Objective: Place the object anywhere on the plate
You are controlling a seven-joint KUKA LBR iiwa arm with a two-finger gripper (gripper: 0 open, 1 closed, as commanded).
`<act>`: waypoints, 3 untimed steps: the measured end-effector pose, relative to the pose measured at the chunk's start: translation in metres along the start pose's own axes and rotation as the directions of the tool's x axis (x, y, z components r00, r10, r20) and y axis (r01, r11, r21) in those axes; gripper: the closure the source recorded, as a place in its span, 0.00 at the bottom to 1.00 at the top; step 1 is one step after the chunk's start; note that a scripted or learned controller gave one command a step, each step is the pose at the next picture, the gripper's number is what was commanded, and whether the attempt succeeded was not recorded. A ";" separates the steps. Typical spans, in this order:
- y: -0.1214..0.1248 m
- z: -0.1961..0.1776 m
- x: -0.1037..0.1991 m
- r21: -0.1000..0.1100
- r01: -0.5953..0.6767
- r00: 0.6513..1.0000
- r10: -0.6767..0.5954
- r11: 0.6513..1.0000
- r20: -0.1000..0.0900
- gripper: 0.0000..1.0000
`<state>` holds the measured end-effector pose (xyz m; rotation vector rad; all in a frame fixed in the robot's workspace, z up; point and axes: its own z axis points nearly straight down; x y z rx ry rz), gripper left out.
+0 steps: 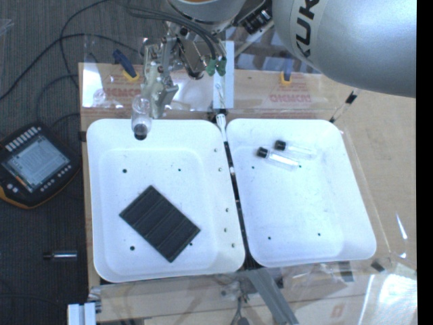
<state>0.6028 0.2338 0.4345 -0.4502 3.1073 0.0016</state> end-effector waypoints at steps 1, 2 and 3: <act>0.001 -0.010 -0.001 -0.003 0.000 1.000 0.000 1.000 0.004 1.00; 0.003 -0.020 -0.002 -0.006 0.001 1.000 -0.001 1.000 0.008 1.00; 0.004 -0.030 -0.003 -0.009 0.002 1.000 -0.001 1.000 0.013 1.00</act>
